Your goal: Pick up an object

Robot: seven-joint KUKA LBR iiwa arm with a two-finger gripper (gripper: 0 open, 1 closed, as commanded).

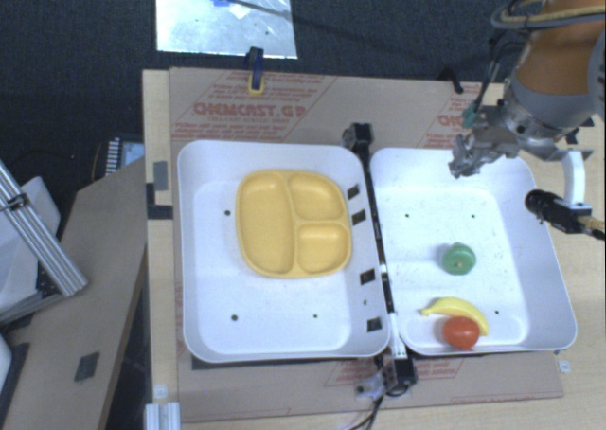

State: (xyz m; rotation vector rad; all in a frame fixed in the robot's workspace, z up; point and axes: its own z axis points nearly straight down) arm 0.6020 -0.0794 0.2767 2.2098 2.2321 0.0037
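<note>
In the right bin [511,220] lie a green round fruit [459,259], a yellow banana [456,310] and a red tomato [461,332] close against the banana, near the front. My gripper [467,162] hangs over the bin's back edge, well behind and above the green fruit. Nothing shows between its fingers.
The left bin [208,305] holds a yellow divided plate [292,223]. A black divider with clips [371,229] runs between the bins. A black fitting [554,208] juts over the right bin's right rim. A shiny metal sheet [225,2] lies at the back.
</note>
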